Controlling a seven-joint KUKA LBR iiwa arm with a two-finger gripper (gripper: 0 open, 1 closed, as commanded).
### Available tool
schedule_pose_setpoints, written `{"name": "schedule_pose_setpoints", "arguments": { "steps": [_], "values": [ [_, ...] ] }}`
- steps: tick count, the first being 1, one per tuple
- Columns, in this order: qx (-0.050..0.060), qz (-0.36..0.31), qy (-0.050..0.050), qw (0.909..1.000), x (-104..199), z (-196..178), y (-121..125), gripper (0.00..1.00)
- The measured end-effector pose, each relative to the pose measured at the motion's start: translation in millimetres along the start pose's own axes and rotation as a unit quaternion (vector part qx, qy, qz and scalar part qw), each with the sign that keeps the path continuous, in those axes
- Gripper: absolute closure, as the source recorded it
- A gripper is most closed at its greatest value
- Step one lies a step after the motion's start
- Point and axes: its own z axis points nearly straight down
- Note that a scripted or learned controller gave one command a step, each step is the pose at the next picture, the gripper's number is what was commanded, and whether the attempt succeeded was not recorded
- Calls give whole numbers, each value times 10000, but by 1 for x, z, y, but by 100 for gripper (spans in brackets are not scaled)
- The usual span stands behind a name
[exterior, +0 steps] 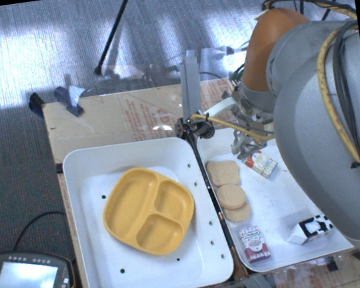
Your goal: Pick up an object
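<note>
My gripper [246, 145] hangs low over the back of the right bin [280, 220], under the grey arm with its orange band. A small red-and-white carton [262, 164] lies on the bin floor just in front of and to the right of the gripper, tilted. I see nothing held. A stack of tan flat toast-like pieces [229, 189] lies along the bin's left wall. Nearer the front are a small red carton [253, 243] and a black-and-white carton [311, 229]. The arm hides the right part of this bin.
The left bin [86, 187] holds a yellow divided plate [149, 209] near its middle. The wall between the two bins runs just left of the toast pieces. A teach pendant [27, 285] sits on the floor at lower left, and a yellow cable [220, 122] crosses behind the gripper.
</note>
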Motion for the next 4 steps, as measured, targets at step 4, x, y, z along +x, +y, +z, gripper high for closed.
{"name": "schedule_pose_setpoints", "arguments": {
  "steps": [4],
  "values": [
    [12, -1162, -96, 9932, -6, 9, -142, 100]
  ]
}}
